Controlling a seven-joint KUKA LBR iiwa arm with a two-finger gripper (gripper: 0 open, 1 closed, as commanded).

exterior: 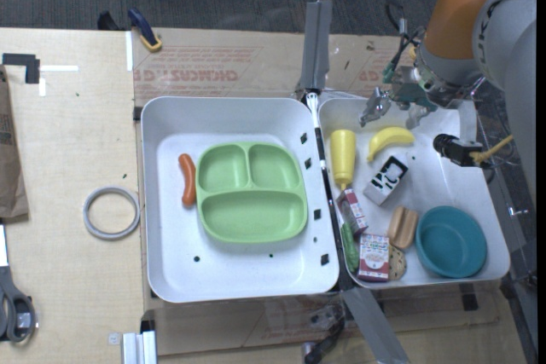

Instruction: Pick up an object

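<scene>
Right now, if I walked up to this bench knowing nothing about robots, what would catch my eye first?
Probably the big green divided plate in the middle of the left bin, with an orange hot dog lying beside it. Next, the grey arm with its orange band hanging over the far end of the right bin, above a yellow banana. That bin is crowded: a yellow bottle, a blue bowl and small food packets.

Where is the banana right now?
The banana lies in the right-hand bin, near its far end, between the yellow bottle and the gripper, just above the small black-and-white box.
</scene>
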